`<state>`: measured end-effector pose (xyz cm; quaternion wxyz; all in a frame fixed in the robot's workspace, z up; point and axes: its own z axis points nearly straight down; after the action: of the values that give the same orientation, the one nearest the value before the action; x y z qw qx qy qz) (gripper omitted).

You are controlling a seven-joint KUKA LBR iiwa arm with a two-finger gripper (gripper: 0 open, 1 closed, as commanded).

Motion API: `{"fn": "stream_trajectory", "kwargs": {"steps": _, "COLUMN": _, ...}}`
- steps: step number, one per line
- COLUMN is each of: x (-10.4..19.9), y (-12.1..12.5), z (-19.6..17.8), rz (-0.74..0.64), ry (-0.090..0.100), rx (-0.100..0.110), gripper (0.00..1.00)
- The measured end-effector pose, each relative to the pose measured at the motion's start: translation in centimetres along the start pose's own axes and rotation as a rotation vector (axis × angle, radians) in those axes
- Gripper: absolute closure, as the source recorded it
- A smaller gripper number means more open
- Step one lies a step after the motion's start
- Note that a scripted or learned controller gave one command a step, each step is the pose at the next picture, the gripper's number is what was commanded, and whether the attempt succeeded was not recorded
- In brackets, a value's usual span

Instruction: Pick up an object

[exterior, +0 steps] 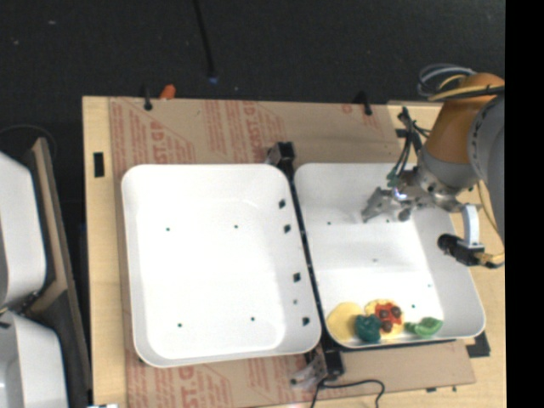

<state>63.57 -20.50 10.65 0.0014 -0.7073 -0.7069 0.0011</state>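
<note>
Arm [459,134] positioned over right bin [357,253].
Jaws [387,204] spread, gripping nothing; toys [387,320] clustered at near bin edge.

A tan desk [204,130] printed with red lettering stands on a dark floor [255,32]; a black cable [201,25] trails across that floor.
</note>
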Motion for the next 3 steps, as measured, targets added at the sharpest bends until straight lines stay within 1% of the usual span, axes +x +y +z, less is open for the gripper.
{"fn": "stream_trajectory", "kwargs": {"steps": 1, "x": -0.1, "y": 0.2, "z": -1.4, "rz": 0.000, "ry": -0.002, "rx": -0.006, "gripper": 1.00}}
{"fn": "stream_trajectory", "kwargs": {"steps": 2, "x": -0.4, "y": 0.2, "z": -7.8, "rz": 0.000, "ry": -0.002, "rx": -0.010, "gripper": 1.00}}
{"fn": "stream_trajectory", "kwargs": {"steps": 3, "x": -0.5, "y": 0.2, "z": -13.1, "rz": 0.000, "ry": -0.002, "rx": -0.009, "gripper": 1.00}}
